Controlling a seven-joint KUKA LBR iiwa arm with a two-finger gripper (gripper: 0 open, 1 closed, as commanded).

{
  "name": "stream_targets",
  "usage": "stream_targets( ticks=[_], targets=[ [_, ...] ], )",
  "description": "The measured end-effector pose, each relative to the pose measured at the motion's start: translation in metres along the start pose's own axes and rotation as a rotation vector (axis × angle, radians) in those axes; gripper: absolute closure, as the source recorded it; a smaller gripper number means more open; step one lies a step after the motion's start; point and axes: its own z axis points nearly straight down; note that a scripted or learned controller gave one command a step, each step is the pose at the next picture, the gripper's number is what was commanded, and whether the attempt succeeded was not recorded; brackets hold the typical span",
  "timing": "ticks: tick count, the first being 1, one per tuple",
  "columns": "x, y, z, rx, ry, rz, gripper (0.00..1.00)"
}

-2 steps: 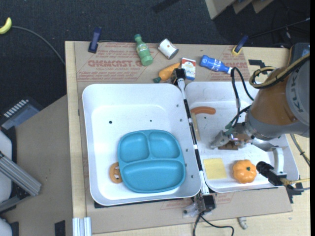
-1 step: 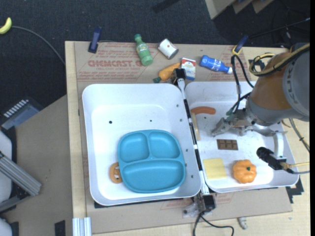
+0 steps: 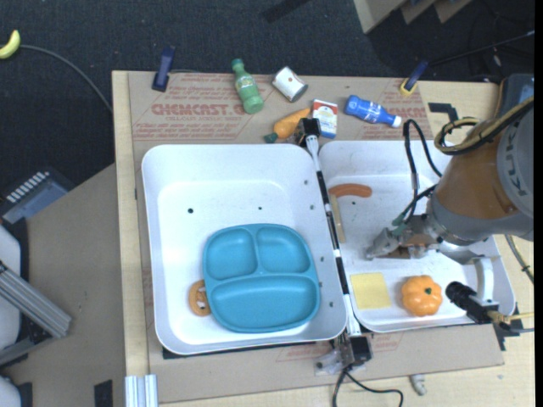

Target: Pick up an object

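Observation:
The right bin [image 3: 386, 155] holds an orange-brown sausage [image 3: 350, 191] near its far left, a flat yellow square [image 3: 370, 290] at the front, and a small orange pumpkin-like fruit [image 3: 422, 295] beside it. My gripper [image 3: 389, 244] is low in the middle of this bin, pointing left, just behind the yellow square and up-left of the orange fruit. A small brownish patch shows under the wrist at the gripper's right, too unclear to name. The grey arm with its orange band [image 3: 475, 189] comes in from the right.
The left bin [image 3: 170, 176] holds a blue divided plate [image 3: 259, 275] with a small pretzel [image 3: 198, 298] at its left edge. Behind the bins on the bench lie a green bottle [image 3: 248, 86], a white can [image 3: 289, 83], a blue bottle [image 3: 372, 111], a small carton [image 3: 324, 118] and an orange item [image 3: 288, 125].

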Motion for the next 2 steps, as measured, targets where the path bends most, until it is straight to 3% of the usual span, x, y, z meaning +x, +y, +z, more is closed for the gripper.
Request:
stream_targets(
  ticks=[1,2],
  targets=[
    [-0.003,0.055,-0.001,-0.004,-0.002,-0.001,0.0],
    [-0.003,-0.002,0.0,-0.001,0.0,0.0,0.0]
  ],
)
